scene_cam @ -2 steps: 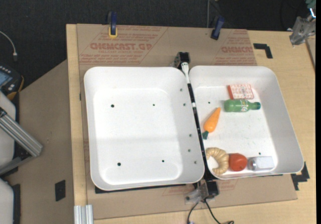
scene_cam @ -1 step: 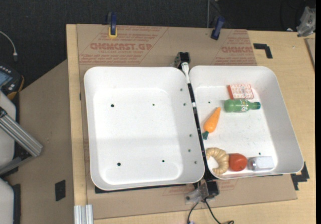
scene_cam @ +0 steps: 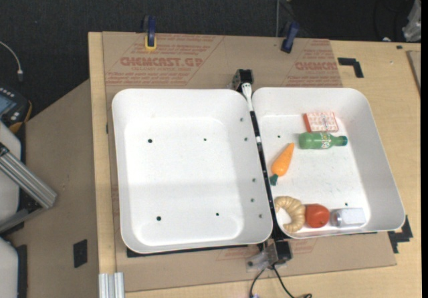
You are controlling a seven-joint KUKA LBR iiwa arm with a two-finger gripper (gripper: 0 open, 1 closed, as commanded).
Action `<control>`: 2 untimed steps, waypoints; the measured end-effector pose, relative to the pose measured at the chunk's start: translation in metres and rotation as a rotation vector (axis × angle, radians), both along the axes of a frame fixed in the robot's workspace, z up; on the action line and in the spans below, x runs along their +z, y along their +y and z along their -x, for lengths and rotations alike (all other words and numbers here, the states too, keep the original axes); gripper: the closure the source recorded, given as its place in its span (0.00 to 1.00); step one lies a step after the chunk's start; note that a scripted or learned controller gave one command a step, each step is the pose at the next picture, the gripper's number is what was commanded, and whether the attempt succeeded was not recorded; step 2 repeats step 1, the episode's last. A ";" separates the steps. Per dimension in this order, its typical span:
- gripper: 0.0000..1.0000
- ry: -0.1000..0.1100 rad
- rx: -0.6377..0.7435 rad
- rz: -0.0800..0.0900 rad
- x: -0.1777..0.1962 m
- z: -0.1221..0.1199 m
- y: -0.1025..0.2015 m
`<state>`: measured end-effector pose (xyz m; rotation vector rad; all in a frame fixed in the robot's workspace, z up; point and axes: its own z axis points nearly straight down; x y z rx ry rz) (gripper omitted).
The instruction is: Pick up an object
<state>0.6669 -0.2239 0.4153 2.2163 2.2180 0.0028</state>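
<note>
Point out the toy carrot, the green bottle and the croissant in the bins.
toy carrot (scene_cam: pixel 283 159), camera view, middle of its orange body.
green bottle (scene_cam: pixel 317 141), camera view, middle of its body.
croissant (scene_cam: pixel 291 210), camera view, its curved back.

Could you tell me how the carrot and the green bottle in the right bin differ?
The carrot is orange and tapered; the bottle is green with a pale cap. The carrot lies slanted near the bin's left wall; the bottle lies level across it, further right, just below a pink card. Both lie flat, untouched.

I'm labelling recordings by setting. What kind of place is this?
Probably a robotics lab workbench: two white bins sit on a board clamped to the bench, with toy items like a carrot and green bottle.
</note>
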 end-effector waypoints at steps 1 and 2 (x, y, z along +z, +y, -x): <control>1.00 -0.001 0.001 0.000 0.023 0.000 0.000; 1.00 -0.001 0.001 0.000 0.023 0.000 0.000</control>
